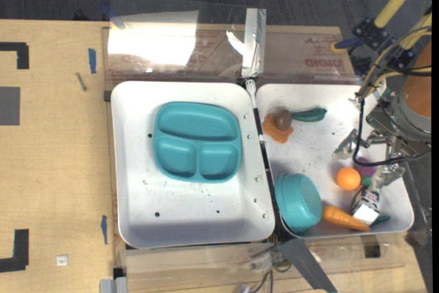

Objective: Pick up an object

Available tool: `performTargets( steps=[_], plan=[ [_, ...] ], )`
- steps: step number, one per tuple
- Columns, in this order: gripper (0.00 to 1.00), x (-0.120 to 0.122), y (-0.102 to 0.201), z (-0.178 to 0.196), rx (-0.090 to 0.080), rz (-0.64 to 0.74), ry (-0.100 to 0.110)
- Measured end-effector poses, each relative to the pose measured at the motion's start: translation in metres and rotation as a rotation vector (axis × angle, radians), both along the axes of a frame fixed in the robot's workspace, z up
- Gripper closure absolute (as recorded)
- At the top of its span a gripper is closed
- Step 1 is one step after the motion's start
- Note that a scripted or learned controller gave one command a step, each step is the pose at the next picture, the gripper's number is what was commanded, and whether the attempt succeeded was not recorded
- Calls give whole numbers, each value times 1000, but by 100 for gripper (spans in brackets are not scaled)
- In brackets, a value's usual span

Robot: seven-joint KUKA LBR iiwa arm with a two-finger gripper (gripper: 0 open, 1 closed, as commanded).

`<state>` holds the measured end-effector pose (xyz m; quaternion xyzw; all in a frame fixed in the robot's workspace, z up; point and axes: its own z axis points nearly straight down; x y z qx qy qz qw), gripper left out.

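Gripper (367, 165) hangs with its fingers spread and nothing between them just above-right of the orange ball (349, 178) in the right bin (322, 96); recommend centring over the ball, descending straight, then closing.

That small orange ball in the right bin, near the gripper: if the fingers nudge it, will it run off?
Probably. The small orange ball looks round and smooth, so a push would likely send it rolling over the right white bin floor. It appears light for its size. The gripper sits close beside it, so an off-centre close may squirt it sideways.
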<state>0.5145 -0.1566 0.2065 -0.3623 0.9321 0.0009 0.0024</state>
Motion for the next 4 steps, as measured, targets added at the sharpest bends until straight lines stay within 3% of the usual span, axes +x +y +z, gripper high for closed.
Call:
performTargets(
  steps=[1,2,3,4],
  plan=[
    [0,-27,-15,-91,-2,3,-4],
    [0,-16,-25,-117,-5,-57,-20],
    [100,-14,-23,-109,-2,-56,-21],
    [100,-2,-67,-31,-2,265,-2]
  ],
)
